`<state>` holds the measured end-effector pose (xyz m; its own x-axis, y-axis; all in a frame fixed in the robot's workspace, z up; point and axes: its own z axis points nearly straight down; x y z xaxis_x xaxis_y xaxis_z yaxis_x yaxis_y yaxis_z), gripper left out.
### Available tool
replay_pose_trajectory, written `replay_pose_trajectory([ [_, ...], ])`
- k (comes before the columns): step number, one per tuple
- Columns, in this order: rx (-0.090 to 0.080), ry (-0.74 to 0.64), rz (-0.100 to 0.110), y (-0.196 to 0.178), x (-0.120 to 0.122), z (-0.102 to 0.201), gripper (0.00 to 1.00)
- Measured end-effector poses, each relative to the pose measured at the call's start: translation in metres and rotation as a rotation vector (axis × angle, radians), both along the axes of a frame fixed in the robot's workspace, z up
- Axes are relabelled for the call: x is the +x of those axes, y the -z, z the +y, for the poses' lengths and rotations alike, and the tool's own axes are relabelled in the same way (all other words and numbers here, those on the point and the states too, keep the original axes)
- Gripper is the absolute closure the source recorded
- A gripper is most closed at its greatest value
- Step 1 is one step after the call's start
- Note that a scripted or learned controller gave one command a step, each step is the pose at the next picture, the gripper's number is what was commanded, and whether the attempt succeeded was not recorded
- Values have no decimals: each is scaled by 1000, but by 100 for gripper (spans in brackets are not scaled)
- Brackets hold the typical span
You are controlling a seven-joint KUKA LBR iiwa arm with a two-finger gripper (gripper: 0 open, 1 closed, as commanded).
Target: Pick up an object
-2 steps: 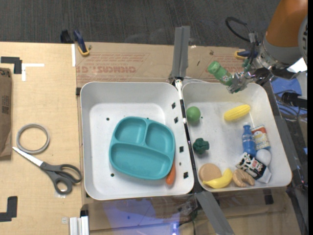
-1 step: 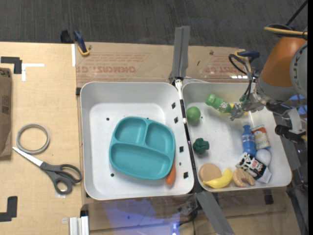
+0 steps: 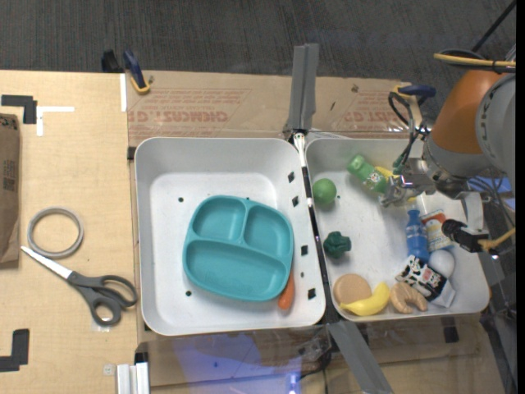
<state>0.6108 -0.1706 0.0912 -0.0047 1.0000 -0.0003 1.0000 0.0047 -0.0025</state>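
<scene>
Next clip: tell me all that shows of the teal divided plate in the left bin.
The teal plate looks like smooth plastic, a rounded rectangle with three sunken compartments: two smaller ones at the far side and one long one at the near side. It lies flat and turned slightly askew on the floor of the left bin. An orange carrot lies against its near right corner. Its compartments hold nothing.
</scene>
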Motion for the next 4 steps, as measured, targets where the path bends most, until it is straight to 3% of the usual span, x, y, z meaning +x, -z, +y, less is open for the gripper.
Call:
replay_pose_trajectory([
  [1,0,0,0,0,0,0,0],
  [2,-1,-3,0,-9,0,0,100],
  [3,-1,-2,0,-9,0,0,0],
  [4,-1,96,-3,-1,22,24,0],
])
